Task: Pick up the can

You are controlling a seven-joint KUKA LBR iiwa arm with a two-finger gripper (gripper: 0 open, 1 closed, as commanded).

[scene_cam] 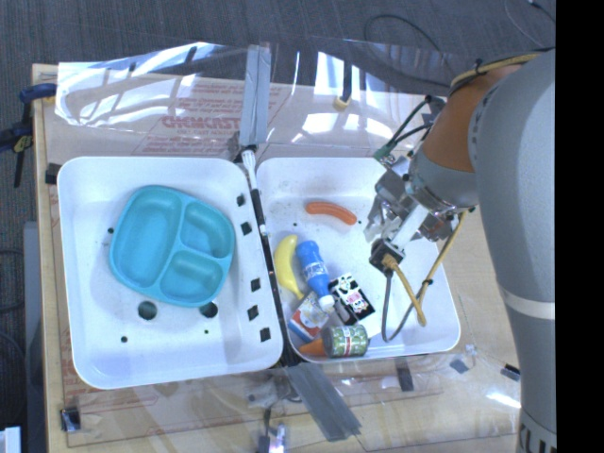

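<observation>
A small green can [346, 339] lies on its side near the front edge of the right bin [429, 333]. My gripper [389, 239] hangs over the right half of that bin, above and behind the can, well apart from it. Nothing shows between its fingers. The grey arm with its orange band comes in from the right edge.
The right bin also holds a yellow banana [286, 264], a blue bottle [314, 272], an orange hot dog [331, 212], a black-and-white carton [351, 297] and a red-and-white item [304, 327]. A blue divided plate [173, 245] lies in the left bin [85, 281]. Cables hang by the gripper.
</observation>
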